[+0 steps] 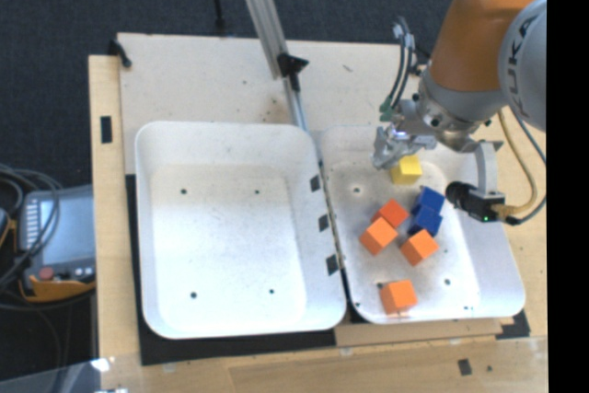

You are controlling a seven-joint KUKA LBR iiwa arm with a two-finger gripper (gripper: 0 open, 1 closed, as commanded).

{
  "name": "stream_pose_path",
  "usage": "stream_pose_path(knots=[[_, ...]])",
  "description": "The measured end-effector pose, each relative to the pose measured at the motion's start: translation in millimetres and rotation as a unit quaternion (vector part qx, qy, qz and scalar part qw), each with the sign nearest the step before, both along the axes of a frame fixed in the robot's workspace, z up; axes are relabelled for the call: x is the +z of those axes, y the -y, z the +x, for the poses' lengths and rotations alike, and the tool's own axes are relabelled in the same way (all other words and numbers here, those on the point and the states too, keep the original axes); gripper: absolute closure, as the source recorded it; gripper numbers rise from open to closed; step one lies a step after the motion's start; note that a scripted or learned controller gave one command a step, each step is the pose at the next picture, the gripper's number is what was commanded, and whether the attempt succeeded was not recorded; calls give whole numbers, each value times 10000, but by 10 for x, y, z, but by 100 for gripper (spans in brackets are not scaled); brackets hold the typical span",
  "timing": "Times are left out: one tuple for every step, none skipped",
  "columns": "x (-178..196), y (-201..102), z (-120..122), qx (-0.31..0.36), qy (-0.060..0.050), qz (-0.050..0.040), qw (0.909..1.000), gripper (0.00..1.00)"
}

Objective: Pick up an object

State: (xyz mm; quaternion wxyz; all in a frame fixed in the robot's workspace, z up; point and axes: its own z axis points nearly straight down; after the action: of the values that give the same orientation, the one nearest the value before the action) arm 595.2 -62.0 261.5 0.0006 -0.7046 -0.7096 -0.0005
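Observation:
My gripper [394, 149] hangs over the far part of the right bin [497, 290]. A small yellow block [407, 168] sits right at its tip, partly covered by it; I cannot tell whether the two touch. Nearer the front lie several orange cubes: one [393, 213] beside another [378, 236], a third [420, 247], and one alone near the front rim [398, 295]. A blue block [428, 209] lies just right of the orange pair.
The left bin [147, 198] stands beside the right one, sharing a middle edge. A slanted metal pole [262, 9] rises behind the bins. A black cable connector [469, 198] hangs off the wrist over the right bin's right side.

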Motion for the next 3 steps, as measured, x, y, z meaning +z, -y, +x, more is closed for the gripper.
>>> stream_pose_path(knots=[[22, -493, -90, -17, 2, 0, 10000, 100], [-41, -1057, -345, 1, -6, -3, 10000, 100], [-137, -1571, -444, 2, -6, -3, 10000, 100]])
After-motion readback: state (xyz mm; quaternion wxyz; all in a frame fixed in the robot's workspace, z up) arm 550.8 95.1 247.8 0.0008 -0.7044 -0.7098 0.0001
